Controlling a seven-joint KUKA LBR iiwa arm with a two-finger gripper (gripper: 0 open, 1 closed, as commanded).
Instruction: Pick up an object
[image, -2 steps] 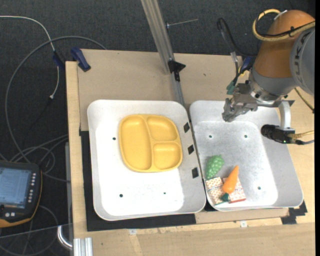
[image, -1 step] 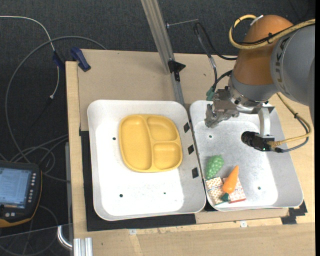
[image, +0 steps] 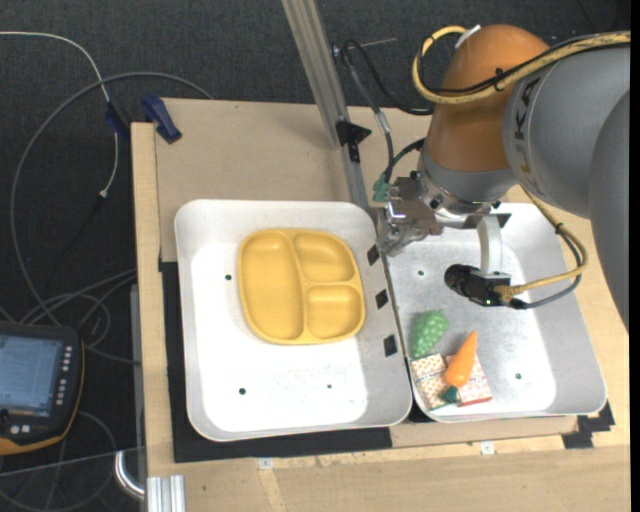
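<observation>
Carrot toy, orange with a bit of green at its lower tip, lies at a slant in the lower left corner of the right bin, in the lower right of the frame. It rests on a flat patterned box and covers much of it; the box's print is too small to read, and a red edge shows at its lower right. A knobbly green toy sits just above the box, close to the carrot's upper end; whether it touches either cannot be told.

Higher in the frame, the arm, grey with an orange band, reaches in from the right and is cut off by the frame's edge. Its wrist hangs over the upper left corner of the right bin, well apart from the three things. The jaws are lost among dark and metallic parts beneath the wrist, so it cannot be told how far apart they stand or whether they have hold of anything.

In the left bin, a yellow divided plate with three compartments lies near the middle. Both bins sit on the tan worktop, whose far right is hidden by the arm.
</observation>
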